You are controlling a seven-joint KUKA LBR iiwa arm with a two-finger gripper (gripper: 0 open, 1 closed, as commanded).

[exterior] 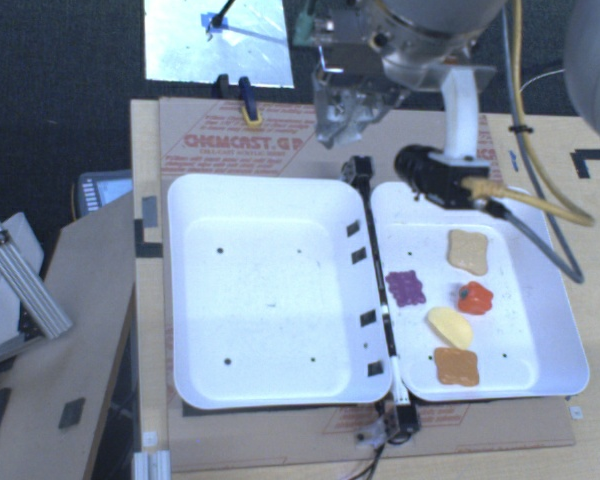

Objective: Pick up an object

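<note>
— White bins, two, side by side on your worktop (pixel 145 298): what did each one hold?

— Left bin (pixel 270 288): nothing logged. Right bin (pixel 540 338): five small items. You had a tan bread-shaped piece (pixel 468 251) toward the far side; a red piece (pixel 475 297) just in front of it; a purple piece (pixel 407 288) near the divider between the bins; a yellow piece (pixel 449 326) below the red; an orange-brown piece (pixel 457 367) nearest the camera, touching or nearly touching the yellow one.

— And your hand?

— Hand (pixel 342 118): raised above the far edge of the bins, over the cardboard sheet (pixel 235 140), well apart from all five items. Nothing was between its fingers. Whether they stood apart or together, I could not tell.
</note>
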